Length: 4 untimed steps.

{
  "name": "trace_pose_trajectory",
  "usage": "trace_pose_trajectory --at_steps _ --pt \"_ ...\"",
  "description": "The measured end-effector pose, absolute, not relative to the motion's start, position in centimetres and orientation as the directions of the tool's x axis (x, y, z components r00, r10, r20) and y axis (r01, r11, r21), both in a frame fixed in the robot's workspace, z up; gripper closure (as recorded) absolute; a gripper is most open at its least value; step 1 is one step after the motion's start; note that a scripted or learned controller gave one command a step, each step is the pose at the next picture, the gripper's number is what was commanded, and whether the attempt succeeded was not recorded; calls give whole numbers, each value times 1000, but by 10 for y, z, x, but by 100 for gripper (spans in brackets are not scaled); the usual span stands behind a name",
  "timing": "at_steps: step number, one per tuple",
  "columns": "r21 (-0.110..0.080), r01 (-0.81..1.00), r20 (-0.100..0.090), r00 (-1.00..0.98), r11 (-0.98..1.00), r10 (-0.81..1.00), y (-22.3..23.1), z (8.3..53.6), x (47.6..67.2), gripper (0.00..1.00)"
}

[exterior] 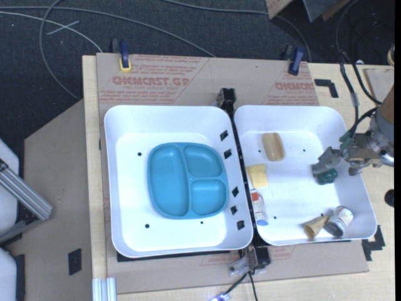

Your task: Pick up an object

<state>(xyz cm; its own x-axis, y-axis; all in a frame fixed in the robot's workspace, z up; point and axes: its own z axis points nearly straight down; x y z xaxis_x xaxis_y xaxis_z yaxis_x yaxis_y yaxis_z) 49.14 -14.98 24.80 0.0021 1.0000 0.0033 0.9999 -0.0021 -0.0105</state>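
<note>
The dark green object point(326, 177) lies in the right bin point(294, 121), near its right wall, and it looks like the piece the arm is going for, since the tool point(328, 165) sits directly over it. It is small, rounded and dark, too small in the camera view to name with certainty. Judging by its size it should be light, and if it is a toy or a lump of plastic it would be stiff enough to take a firm squeeze across its widest part. A rounded shape may slip sideways out of a pinch, so a hold low and across the middle seems safest.

Whether the tool is spread or clenched cannot be told from this angle, nor whether it touches the object.

Other pieces share the right bin: a tan block point(273, 147) near the top, a yellow piece point(257, 176) by the divider, a small tube point(258, 209) below it, and a cone point(316, 226) beside a small jar point(340, 221) in the lower right corner. The left bin point(125, 124) holds a blue divided plate point(188, 179). Both bins rest on the surface point(163, 74).
</note>
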Motion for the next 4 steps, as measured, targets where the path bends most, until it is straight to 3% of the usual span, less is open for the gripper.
trace_pose_trajectory --at_steps 1,4 --pt "-1 1000 1 0 0 1000 -150 252 493 0" --pt "-8 1000 4 0 0 1000 -145 89 494 0"
